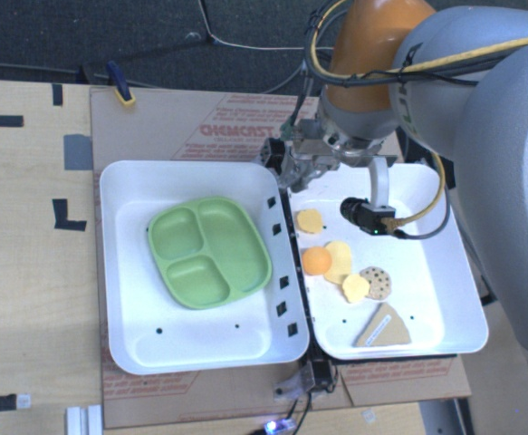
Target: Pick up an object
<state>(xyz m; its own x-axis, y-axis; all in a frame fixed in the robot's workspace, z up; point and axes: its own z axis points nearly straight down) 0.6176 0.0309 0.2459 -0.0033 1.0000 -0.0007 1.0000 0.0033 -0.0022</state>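
Just below the gripper lies a yellow disc.

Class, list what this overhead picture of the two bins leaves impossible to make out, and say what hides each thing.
- End effector: its tip is dark and small against the bin divider, so its state is unreadable.
- Right bin: the arm covers its far right corner.
- Cookie: surface detail too small to read.
- Arm: cut off by the camera view's right and top edges.

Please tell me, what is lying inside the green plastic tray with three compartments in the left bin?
Nothing shows inside the green three-compartment plastic tray; all three sections look bare. What lies under the tray is covered, so it cannot be seen.
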